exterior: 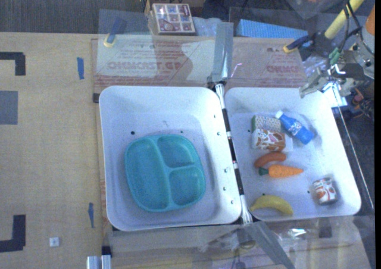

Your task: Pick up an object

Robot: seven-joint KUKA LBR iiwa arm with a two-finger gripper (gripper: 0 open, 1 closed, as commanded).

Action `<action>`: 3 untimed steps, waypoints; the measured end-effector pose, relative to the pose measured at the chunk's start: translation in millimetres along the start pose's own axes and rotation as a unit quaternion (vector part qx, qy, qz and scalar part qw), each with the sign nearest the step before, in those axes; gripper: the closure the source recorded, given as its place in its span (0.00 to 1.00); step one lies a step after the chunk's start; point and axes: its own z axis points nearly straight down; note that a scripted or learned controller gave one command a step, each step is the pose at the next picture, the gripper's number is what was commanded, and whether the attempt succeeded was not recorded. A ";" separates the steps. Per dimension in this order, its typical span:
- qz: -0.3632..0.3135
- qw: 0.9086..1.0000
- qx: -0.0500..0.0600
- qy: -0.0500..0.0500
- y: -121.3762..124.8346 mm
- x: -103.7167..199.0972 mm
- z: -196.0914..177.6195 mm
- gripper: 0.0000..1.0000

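Jaw state can't be told; gripper (321,80) is a small metallic blur at the upper right, above the far right corner of the right bin (351,202), nothing visible between its fingers. Arm parts and cables sit behind it at the right edge.

Right bin holds the objects: blue bottle (296,127) with white cap, tilted, near the far side; carton (267,132) just left of it, lying flat, touching or nearly touching the bottle. Below the carton an orange sausage-like piece (270,159), and a carrot (284,171) right under it, the two touching. Banana (272,204) at the near edge, left side. Small can (324,191) near the right near corner, apart from the rest.

Left bin (119,107) holds a teal tray (165,172) with three compartments, nothing in them.

Boxes and clutter lie behind the bins.
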 end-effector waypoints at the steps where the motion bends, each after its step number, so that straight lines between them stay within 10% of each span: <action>1: -0.067 0.998 -0.001 0.000 -2.5 -13.3 138.3 0.00; 2: -0.076 0.997 -0.009 0.001 -17.3 -23.0 176.0 0.00; 3: -0.075 0.997 -0.009 -0.002 -18.4 -26.4 168.3 1.00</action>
